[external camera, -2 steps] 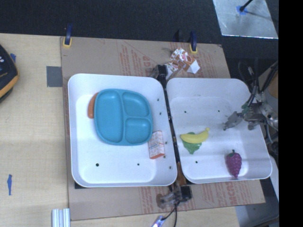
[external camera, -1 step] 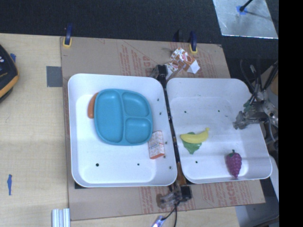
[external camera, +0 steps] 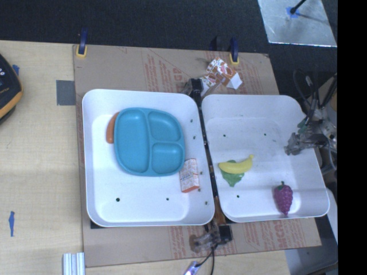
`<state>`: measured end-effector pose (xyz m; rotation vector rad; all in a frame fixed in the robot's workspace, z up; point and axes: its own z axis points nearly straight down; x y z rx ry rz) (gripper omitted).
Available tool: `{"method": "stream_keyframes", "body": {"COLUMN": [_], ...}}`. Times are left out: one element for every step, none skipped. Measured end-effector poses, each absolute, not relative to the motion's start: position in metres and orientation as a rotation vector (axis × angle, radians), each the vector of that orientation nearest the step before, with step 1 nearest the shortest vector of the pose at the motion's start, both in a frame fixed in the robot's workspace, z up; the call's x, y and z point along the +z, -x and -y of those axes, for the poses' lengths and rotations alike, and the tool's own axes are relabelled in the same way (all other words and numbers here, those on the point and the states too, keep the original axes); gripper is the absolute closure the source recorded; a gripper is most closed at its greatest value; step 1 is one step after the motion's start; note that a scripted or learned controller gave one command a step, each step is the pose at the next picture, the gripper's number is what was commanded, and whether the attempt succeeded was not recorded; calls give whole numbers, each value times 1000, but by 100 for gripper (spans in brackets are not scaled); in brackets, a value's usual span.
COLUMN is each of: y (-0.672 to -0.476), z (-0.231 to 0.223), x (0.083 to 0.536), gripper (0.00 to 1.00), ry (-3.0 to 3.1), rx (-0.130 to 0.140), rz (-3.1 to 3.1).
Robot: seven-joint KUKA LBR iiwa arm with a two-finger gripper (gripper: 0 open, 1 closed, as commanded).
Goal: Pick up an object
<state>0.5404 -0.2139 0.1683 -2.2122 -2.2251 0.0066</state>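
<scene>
Where the arm reaches in from the right, its gripper hangs low over the right bin, near that bin's right wall, with nothing seen between its fingers; whether they are spread or closed cannot be told. Right bin: a yellow banana touching a green leaf near the left wall, and purple grapes toward the front right corner. Left bin: a blue divided plate, an orange piece at its left edge, a small packet just beside its right front.

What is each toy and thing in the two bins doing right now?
blue plate: flat in left bin, covering an orange thing
orange thing: peeking out
packet: lying beside plate
banana: resting on green leaf
grapes: lying in right bin
gripper: at right bin's edge
</scene>
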Motion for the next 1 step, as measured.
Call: {"method": "stream_keyframes", "body": {"y": [-540], "z": [215], "x": [178], "gripper": [100], "ry": [2210], "rx": [8], "rz": [2226]}}
